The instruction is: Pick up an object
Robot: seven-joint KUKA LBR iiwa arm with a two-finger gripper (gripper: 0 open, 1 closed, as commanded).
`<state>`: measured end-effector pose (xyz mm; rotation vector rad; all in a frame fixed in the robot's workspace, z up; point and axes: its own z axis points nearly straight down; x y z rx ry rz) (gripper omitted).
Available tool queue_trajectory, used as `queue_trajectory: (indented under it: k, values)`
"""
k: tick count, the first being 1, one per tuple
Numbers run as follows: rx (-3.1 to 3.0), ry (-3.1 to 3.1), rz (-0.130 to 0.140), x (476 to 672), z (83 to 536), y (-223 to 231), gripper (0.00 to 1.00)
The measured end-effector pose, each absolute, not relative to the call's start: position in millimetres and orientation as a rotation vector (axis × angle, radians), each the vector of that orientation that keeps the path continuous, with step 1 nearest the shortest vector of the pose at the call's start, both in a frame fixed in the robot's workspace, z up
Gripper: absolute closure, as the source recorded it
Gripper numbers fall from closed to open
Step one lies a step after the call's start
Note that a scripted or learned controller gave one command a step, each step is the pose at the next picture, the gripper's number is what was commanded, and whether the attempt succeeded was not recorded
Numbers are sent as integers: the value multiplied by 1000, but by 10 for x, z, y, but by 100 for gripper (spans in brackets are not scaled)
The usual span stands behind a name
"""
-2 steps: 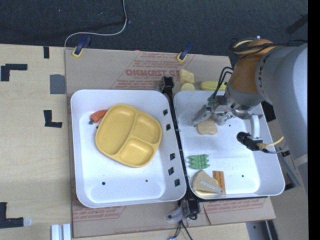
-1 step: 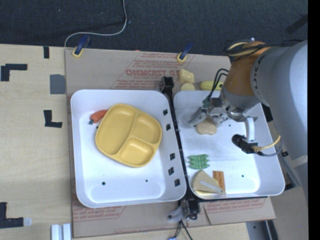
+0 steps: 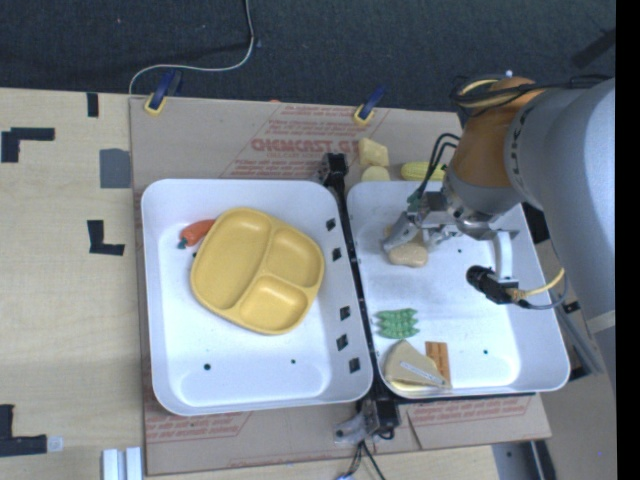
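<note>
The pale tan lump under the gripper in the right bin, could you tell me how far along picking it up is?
Done: the gripper is down at the pale tan lump in the right white bin. In hand: nothing visibly; the lump rests on the bin floor. Left: grasping and lifting it.

You see two white bins: the left bin [image 3: 165, 298] holds a yellow plate [image 3: 257, 269] with three hollows, and an orange-red carrot [image 3: 196, 231] peeks out at the plate's upper left edge. Right of the plate, in the right bin [image 3: 540, 363], lie a pale tan bread roll [image 3: 407, 256], a green pea pod [image 3: 396, 320], a cream wedge [image 3: 413, 367] and a small orange-brown piece [image 3: 438, 361]. Above the right bin sit pale yellow chunks [image 3: 373, 154] and a brighter yellow piece [image 3: 417, 171]. The bins rest on brown cardboard [image 3: 250, 138] printed with red lettering, pinned by blue-and-yellow clamps [image 3: 160, 94]. The arm [image 3: 570, 168] is grey with an orange band [image 3: 490, 143]. Behind the cardboard you see dark carpet [image 3: 350, 18] crossed by a white cable [image 3: 235, 48].
</note>
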<state>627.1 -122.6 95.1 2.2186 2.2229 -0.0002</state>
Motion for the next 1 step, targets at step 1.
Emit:
queue_trajectory:
  k: [1]
  values:
    - [2207,2230,12,6373,1907,-346,100]
